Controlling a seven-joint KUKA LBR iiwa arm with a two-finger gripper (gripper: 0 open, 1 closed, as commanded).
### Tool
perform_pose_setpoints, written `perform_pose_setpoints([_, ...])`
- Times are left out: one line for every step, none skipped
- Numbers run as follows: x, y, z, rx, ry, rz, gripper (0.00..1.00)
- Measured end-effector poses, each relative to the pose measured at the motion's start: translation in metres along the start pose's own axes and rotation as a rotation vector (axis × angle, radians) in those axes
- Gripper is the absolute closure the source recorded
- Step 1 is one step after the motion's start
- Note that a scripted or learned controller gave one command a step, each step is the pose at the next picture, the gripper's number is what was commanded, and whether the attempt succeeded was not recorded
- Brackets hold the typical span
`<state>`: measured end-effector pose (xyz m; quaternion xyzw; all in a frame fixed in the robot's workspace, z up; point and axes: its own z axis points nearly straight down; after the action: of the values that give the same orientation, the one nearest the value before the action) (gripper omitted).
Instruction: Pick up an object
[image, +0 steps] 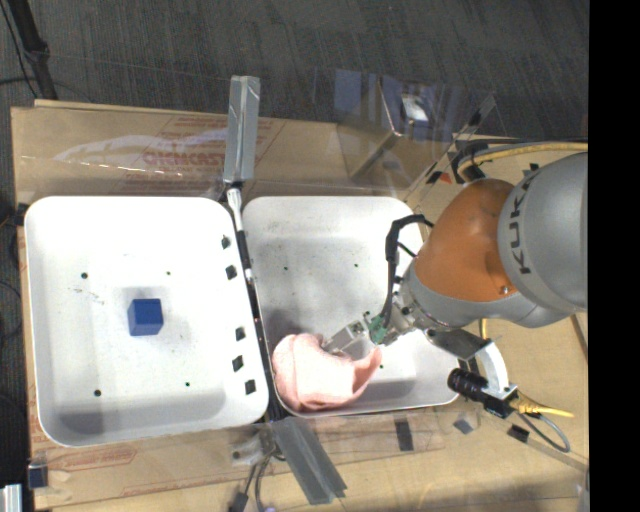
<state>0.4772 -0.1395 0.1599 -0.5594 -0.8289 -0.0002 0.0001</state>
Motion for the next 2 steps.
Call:
perform_pose_setpoints([-0.0461, -0.0181, 0.0675, -0.001, 0.0, 0.024, 0.0])
perform_pose_setpoints([-0.0459, -0.0172, 0.0578, 0.0, 0.001, 0.02, 1.0])
